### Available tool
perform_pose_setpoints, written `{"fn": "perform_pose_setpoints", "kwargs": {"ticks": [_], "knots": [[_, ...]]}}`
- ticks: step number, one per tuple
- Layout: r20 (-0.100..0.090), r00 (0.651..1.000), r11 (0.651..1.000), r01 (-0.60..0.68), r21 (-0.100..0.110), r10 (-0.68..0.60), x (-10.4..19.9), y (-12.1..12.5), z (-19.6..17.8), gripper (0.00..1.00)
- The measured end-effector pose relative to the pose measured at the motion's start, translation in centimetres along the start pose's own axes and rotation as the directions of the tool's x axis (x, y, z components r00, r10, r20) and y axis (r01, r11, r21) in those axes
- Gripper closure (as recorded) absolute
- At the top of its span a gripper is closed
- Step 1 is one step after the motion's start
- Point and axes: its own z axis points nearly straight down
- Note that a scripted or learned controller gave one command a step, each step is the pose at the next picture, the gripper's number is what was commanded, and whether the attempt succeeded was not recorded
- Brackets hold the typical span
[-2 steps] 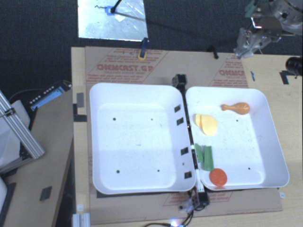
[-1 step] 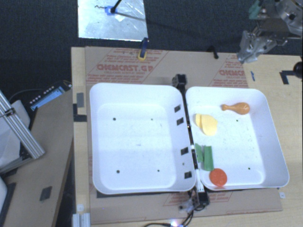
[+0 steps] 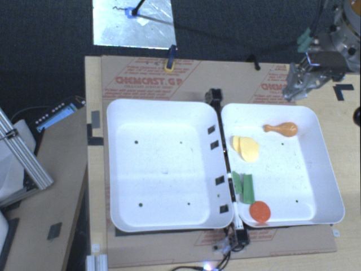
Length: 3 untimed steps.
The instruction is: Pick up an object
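**Arm parked off the far corner, four candidates lying in the right bin**

Gripper (image 3: 294, 89) hangs above the bench board just beyond the far rim of the right bin (image 3: 324, 168), over none of the objects. Reads as a standoff position before a pick: high and outside the bin walls, so a descent can start unobstructed.

Fingers: metal tips point down toward the board, nothing between them, touching nothing. Too small and blurred to judge their spread; cannot tell.

Pickable things are all in the right bin. Orange drumstick-shaped toy (image 3: 281, 129) near the far wall, closest to the gripper. Yellow piece (image 3: 246, 148) near the divider side. Green block (image 3: 243, 188) just beside the inner wall, awkward for a finger to get around. Red-orange round piece (image 3: 260, 211) by the near corner.

Left bin (image 3: 121, 168) bare white floor.

Judgement: no grasp begun; the drumstick-shaped toy looks the shortest reach
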Motion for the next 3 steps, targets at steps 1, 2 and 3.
{"fn": "perform_pose_setpoints", "kwargs": {"ticks": [1, 2, 3], "knots": [[0.001, 1.000, 1.000, 0.002, 0.003, -0.002, 2.9, -0.5, 0.1, 1.00], [0.000, 1.000, 1.000, 0.001, 0.003, -0.001, 5.5, -0.5, 0.2, 1.00], [0.000, 1.000, 1.000, 0.001, 0.003, -0.001, 7.7, -0.5, 0.2, 1.00]]}}
